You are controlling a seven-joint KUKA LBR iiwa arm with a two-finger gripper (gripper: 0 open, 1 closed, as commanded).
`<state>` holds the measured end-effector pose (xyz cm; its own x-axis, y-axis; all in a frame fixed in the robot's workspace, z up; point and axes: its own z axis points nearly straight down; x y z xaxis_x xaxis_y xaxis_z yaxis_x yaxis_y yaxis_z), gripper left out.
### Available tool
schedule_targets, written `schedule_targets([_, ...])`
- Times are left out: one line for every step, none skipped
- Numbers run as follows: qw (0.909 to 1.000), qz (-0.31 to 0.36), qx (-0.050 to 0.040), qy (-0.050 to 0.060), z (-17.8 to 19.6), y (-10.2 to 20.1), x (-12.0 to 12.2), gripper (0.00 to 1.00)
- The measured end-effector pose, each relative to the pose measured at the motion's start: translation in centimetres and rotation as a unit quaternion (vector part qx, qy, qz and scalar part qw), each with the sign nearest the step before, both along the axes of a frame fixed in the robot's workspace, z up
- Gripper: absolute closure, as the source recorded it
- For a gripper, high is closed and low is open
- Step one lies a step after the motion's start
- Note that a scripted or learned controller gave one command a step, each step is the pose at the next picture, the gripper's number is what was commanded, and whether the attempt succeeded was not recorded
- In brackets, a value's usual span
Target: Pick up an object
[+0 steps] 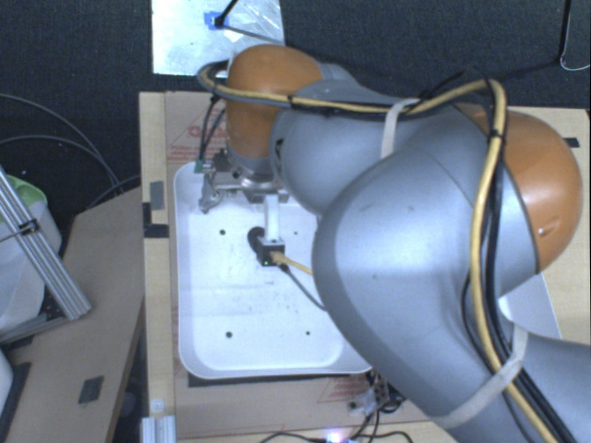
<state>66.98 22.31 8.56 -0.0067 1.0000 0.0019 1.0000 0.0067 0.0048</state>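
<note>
**Jaws at upper-left corner of white bin**

The grey arm (416, 247) reaches in from the right and covers most of the right half of the frame. Its jaws stand over the upper left corner of the white bin (231, 326), which sits on the brown tabletop (157, 340). Jaws open or closed: cannot tell. Location of the object to pick: cannot tell, as the arm hides the right side.

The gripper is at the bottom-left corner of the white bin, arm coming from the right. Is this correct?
No: the camera view shows the gripper at the top-left corner of the white bin. The arm does come from the right.
</note>
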Motion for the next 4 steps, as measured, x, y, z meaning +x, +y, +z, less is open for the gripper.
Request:
schedule_targets([1.0,0.002,-0.0003,0.0,1.1,0.0,0.0,1.0])
schedule_targets([1.0,-0.004,-0.0001,-0.004,12.0,-4.6,0.2,1.0])
schedule_targets([1.0,-0.005,-0.0009,-0.005,22.8,-10.7,0.1,1.0])
schedule_targets([1.0,0.002,0.0004,0.001,24.7,-3.4,-4.8,1.0])
